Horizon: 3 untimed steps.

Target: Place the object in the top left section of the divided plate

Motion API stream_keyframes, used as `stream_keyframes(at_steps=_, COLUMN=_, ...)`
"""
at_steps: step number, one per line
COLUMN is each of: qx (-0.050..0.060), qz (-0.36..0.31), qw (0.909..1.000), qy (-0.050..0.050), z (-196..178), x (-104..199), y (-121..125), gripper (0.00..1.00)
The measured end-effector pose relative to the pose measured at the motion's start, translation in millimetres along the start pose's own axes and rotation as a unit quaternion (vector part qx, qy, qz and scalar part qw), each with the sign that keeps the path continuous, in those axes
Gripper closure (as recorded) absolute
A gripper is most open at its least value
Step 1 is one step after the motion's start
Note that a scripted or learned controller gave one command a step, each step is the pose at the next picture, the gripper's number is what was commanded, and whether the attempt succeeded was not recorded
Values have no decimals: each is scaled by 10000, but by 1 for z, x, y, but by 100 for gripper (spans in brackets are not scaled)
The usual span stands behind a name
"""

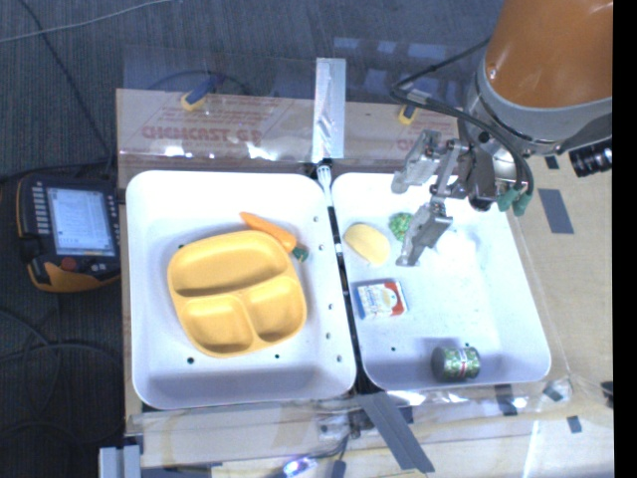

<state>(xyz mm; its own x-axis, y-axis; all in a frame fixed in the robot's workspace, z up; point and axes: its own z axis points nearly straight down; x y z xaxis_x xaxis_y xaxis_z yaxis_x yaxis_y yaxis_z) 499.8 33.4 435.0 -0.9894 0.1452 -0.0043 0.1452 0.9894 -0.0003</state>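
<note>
Yellow plastic catches the eye first: a divided plate (237,299) with three sections sits tilted in the left bin (149,366), and a toy carrot (270,231) lies against its upper right rim, its green tip pointing toward the wall between the bins. In the right bin (518,337) the gripper (423,212) hangs over the upper part, its two metal fingers (422,235) spread apart with nothing between them; the lower finger reaches down just beside a small green leafy toy (400,226). Touching that green piece on its left is a pale yellow, lemon-like toy (366,243). Below these lies a small packet (379,298) with a red and blue label, its print too small to read. Near the front edge of the same bin a green can (456,362) lies on its side, and I cannot make out its label. Behind the bins a clear plastic sheet covers a cardboard panel (214,127) with faint red lettering that I cannot read. On the floor to the left rests the orange-edged teach pendant (68,229), screen lit, text illegible.
</note>
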Motion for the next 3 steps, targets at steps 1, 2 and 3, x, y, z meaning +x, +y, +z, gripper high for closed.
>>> stream_keyframes(at_steps=1, qx=-1, qz=-473, qw=9989, qy=-10, z=-1, x=5, y=-10, gripper=0)
stream_keyframes(at_steps=2, qx=1, qz=-957, qw=9954, qy=-8, z=-1, x=11, y=-19, gripper=0)
stream_keyframes(at_steps=3, qx=2, qz=-1324, qw=9912, qy=-1, z=1, x=11, y=-17, gripper=0)
